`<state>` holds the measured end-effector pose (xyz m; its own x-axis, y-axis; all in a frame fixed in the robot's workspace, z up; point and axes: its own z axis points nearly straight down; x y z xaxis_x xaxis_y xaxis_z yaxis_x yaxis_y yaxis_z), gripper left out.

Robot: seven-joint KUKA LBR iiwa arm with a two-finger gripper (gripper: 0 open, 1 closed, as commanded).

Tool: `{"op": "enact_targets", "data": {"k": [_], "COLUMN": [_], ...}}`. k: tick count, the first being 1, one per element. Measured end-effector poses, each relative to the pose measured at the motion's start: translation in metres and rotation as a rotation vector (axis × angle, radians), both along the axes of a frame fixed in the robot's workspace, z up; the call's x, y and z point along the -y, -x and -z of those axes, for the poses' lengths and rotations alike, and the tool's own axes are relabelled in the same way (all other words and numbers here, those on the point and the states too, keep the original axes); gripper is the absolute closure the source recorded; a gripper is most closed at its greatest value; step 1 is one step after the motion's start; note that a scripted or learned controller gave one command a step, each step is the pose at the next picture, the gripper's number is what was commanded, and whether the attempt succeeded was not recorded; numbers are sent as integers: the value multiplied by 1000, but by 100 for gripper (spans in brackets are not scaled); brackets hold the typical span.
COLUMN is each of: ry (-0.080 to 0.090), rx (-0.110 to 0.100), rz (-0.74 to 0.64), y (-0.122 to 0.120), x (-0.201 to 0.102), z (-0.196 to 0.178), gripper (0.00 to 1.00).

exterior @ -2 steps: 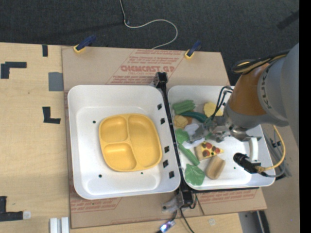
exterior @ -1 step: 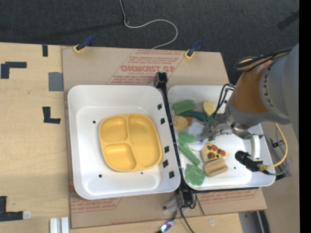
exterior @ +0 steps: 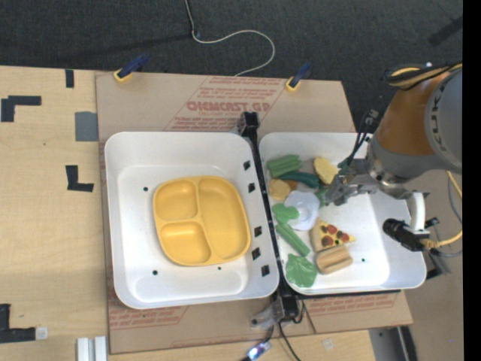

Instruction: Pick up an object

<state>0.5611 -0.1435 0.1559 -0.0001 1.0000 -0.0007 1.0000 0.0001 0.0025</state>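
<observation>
Over the right bin (exterior: 391, 273) our claw (exterior: 336, 190) hangs low among the toys, reaching in from the right with the orange-banded arm (exterior: 409, 122) behind it. We cannot tell how it is set — its dark tip blurs into the clutter beneath — and nothing visibly sits in its grip, so we judge the pick as not yet made.

Nearest the tip lie the yellow piece (exterior: 325, 169), just up and left of it, and the dark green piece (exterior: 304, 179) beside that; either looks the likeliest target given where we hover. Just below and left sits the white round lid (exterior: 303, 207), and further down the pizza slice (exterior: 331, 236) and the bread roll (exterior: 333, 259). Green vegetables (exterior: 291, 232) crowd against the wall shared with the other bin — pressed so tight there that a grasp would likely knock a neighbour.

Across that wall, the left bin (exterior: 128, 224) holds the yellow divided plate (exterior: 201, 220), lying flat and well apart from us, probably as a place to put things later. Both bins rest on cardboard clipped to the desk (exterior: 45, 201), presumably so they stay put.
</observation>
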Motion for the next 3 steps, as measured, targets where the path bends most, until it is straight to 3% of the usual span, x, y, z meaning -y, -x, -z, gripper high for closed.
{"op": "enact_targets", "data": {"k": [2,3], "ry": [-1,-1], "rx": [-2,-3], "rz": [-2,-6], "y": [-2,-35], "x": [-2,-44], "z": [-69,-61], "gripper": [100,100]}}
